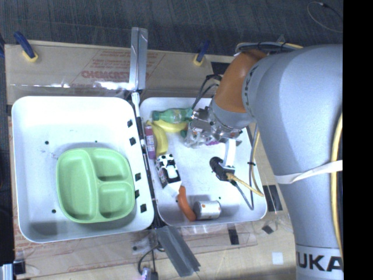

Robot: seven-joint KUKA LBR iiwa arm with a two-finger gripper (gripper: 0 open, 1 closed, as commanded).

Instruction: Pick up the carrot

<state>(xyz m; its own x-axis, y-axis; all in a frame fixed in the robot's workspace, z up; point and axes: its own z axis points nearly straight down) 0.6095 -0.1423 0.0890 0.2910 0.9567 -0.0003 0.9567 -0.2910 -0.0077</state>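
Carrot [185,203] sits at 6 o'clock in the right bin [256,206], touching the silver can [207,209]. My hand [198,134] hovers at 12 over the banana [160,136]; grip state unclear. I'd descend on the carrot's can-free end, straddling it crosswise.

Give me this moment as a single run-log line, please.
arm: over right bin | gripper: near banana, upper part | carrot: lying at lower edge beside can, not held | status: not picked
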